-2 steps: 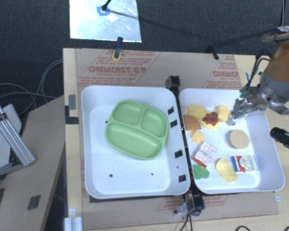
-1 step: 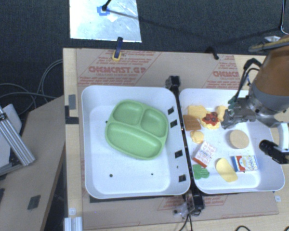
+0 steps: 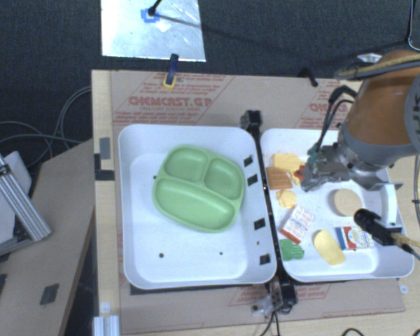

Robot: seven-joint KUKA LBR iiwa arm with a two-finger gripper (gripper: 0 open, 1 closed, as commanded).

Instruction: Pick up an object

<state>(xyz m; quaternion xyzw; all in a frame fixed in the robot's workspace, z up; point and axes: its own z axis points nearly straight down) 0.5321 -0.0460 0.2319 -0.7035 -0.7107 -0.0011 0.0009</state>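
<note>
My gripper (image 3: 310,177) hangs low over the upper left part of the right bin (image 3: 392,261). Just left of it lie a yellow wedge (image 3: 287,162) and an orange-brown piece (image 3: 278,179). A small yellow piece (image 3: 287,199) sits below those. Further forward are a white and red packet (image 3: 297,222), a green piece (image 3: 290,249) and a yellow oval (image 3: 327,247). A tan disc (image 3: 346,201) lies to the right of the gripper, with a red, white and blue packet (image 3: 353,238) in front of it. Nothing shows between the gripper and the bin floor.
The left bin (image 3: 136,257) holds a green divided plate (image 3: 198,187). A black divider strip (image 3: 262,208) runs between the two bins. The arm's grey and orange body (image 3: 385,117) covers the right bin's back right corner.
</note>
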